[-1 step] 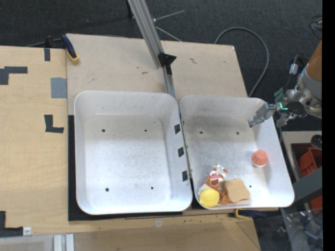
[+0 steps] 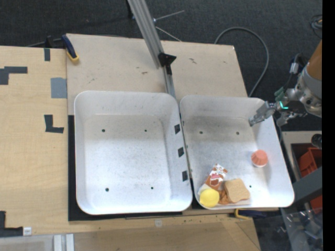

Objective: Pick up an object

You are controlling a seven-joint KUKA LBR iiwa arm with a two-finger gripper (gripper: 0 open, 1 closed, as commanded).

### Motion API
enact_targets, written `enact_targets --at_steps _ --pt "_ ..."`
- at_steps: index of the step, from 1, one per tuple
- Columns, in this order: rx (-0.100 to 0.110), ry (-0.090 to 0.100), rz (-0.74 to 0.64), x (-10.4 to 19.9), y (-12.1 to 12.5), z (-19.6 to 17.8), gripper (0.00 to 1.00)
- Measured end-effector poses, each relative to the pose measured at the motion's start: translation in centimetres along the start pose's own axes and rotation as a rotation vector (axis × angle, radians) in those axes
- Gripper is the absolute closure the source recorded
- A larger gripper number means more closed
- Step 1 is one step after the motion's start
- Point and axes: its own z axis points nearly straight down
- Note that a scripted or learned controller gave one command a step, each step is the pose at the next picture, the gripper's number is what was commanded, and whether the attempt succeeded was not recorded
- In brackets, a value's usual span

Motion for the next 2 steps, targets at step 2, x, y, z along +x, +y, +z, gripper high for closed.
enact_targets --at_steps 2 --pt "0.006 0.001 0.001 1.4 -0.5 9.9 0.00"
